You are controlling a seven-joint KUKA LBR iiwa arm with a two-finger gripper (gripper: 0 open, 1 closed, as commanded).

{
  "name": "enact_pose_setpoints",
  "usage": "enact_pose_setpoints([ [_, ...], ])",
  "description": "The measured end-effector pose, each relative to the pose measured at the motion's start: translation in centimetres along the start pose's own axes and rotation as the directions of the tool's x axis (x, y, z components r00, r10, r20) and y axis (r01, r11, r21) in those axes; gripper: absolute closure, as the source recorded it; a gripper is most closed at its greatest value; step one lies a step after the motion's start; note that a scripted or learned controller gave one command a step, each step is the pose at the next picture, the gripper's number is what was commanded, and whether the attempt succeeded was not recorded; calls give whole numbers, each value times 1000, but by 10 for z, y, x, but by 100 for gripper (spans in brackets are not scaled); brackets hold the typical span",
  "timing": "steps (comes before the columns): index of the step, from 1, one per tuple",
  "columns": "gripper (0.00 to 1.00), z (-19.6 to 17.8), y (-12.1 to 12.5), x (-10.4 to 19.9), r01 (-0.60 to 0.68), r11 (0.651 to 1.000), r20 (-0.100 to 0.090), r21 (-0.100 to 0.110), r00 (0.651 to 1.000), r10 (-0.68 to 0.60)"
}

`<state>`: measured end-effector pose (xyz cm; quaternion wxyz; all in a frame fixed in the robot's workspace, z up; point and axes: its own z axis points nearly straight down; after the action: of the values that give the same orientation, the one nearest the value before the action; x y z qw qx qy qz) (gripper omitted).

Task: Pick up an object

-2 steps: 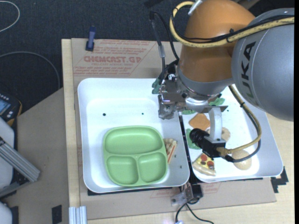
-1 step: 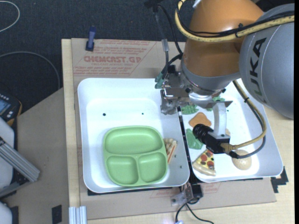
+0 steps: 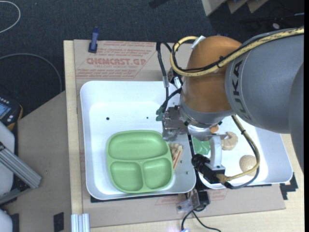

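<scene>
Green and smooth, a plastic plate (image 3: 139, 160) with three rounded compartments lies in the left bin (image 3: 91, 129), long axis running left to right. Just at its right edge sit small tan, stick-like pieces (image 3: 175, 153). Beige rounded lumps (image 3: 247, 162) rest in the right bin (image 3: 282, 163). The arm (image 3: 251, 76) hides the claw, so its state cannot be told.

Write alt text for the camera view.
A grey and orange robot arm reaches from the right over two white bins. The left bin holds a green divided plate; the right bin holds small beige objects beside the arm.
</scene>
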<state>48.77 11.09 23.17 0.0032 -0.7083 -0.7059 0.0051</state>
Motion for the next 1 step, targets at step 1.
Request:
enact_pose_setpoints([
  [1, 100, -185, -9, -54, 0, 999, -6, -33, 1000, 0],
])
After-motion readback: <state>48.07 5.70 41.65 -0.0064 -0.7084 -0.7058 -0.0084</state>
